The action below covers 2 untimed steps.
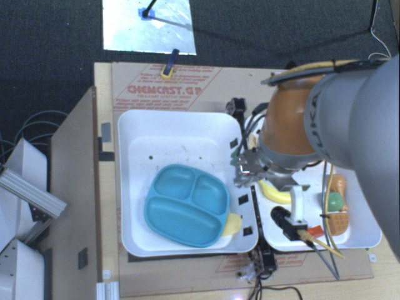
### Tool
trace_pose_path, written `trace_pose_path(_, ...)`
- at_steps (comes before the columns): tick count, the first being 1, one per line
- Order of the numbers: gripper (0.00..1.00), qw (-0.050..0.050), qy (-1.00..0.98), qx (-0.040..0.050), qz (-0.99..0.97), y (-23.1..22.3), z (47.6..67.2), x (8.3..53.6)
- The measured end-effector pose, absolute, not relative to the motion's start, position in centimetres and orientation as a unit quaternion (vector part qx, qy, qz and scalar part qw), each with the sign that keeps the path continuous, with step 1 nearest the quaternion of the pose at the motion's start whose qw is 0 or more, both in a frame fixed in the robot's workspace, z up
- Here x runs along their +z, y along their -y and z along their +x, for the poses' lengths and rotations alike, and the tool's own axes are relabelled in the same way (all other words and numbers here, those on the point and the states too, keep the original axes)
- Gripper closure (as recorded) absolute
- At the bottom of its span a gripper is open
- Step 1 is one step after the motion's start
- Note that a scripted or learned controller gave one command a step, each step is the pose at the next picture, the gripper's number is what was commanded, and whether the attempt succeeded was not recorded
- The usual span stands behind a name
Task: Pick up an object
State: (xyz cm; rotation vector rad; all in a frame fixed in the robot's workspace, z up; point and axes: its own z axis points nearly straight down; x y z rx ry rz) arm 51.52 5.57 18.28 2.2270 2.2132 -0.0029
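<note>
Camera view: two white bins [181, 120] on a cardboard-topped bench [162, 83], dark carpet [50, 36] around; hand state indiscernible.

We note that the arm [337, 111] covers much of the right bin [365, 235], hiding its far wall and part of its floor. The gripper lies beneath the wrist; we cannot judge its fingers. The banana [275, 192] shows only in part under the wrist. The arm itself is cut off at the picture's right edge. The yellow piece [232, 225] is partly hidden behind the blue tray [186, 205].
</note>
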Motion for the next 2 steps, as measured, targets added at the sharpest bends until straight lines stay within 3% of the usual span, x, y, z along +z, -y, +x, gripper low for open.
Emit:
trace_pose_path(1,0.0,0.0,-0.707,0.0004,0.707,-6.1,51.4,18.4)
trace_pose_path(2,0.0,0.001,-0.705,-0.0002,0.709,2.1,51.0,18.4)
